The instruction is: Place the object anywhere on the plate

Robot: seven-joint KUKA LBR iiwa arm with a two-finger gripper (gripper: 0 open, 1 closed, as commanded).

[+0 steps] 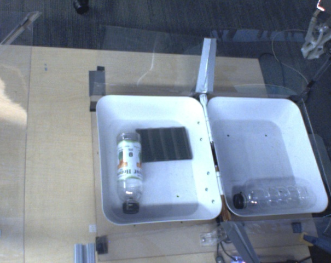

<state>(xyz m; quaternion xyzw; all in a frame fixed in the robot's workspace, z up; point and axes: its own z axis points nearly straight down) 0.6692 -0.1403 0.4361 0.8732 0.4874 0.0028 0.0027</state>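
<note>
We take the dark ribbed plate (pixel 164 144) as our landmark. It lies flat on the floor of the left white bin (pixel 154 103), towards that bin's far side.

Just left of the plate a labelled bottle (pixel 129 166) lies on its side. Its body runs from beside the plate's left edge towards the near wall, with its dark cap at the near end. The bottle's upper part seems to touch or slightly overlap the plate's left edge, but most of it lies off the plate on the bin floor.

Well to the right of the plate, in the right white bin (pixel 253 104), a clear bottle (pixel 274 196) lies on its side along the near wall. Its dark cap points back towards the plate's side.

The gripper (pixel 317 40) hangs far to the right of the plate and beyond it, outside both bins and well apart from either bottle. It carries nothing we can see, and we cannot tell whether it is open or closed.
</note>
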